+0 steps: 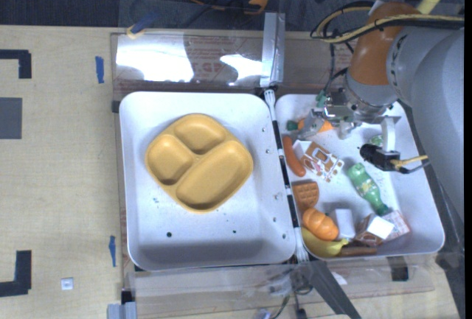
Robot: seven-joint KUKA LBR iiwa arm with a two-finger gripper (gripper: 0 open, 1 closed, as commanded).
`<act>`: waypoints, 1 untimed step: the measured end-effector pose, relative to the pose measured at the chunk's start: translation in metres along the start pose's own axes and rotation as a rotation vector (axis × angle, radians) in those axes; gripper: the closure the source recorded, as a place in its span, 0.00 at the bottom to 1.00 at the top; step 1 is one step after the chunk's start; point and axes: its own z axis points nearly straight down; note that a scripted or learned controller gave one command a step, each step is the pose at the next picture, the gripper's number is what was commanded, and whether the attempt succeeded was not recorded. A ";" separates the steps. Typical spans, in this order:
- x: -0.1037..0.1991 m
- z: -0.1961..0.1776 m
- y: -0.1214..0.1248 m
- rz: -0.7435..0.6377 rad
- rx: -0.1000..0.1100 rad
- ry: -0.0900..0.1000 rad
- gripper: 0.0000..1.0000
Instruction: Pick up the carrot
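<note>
The carrot [310,124], a small orange piece with a green tip at its left end, lies near the back left corner of the right bin [424,196]. My gripper [333,117] hangs low over that corner, right beside the carrot's right end and partly covering it. I cannot make out whether the carrot sits between the fingers.
The right bin also holds an orange-red sausage [293,155], a white and red packet [321,160], a waffle [306,193], a green bottle [366,188], an orange fruit [318,222], a banana [324,245], a white cup [344,222] and a small box [385,226]. A yellow divided plate [199,160] lies in the left bin [147,229].
</note>
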 end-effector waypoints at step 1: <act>-0.053 -0.062 -0.023 0.079 -0.029 -0.003 0.00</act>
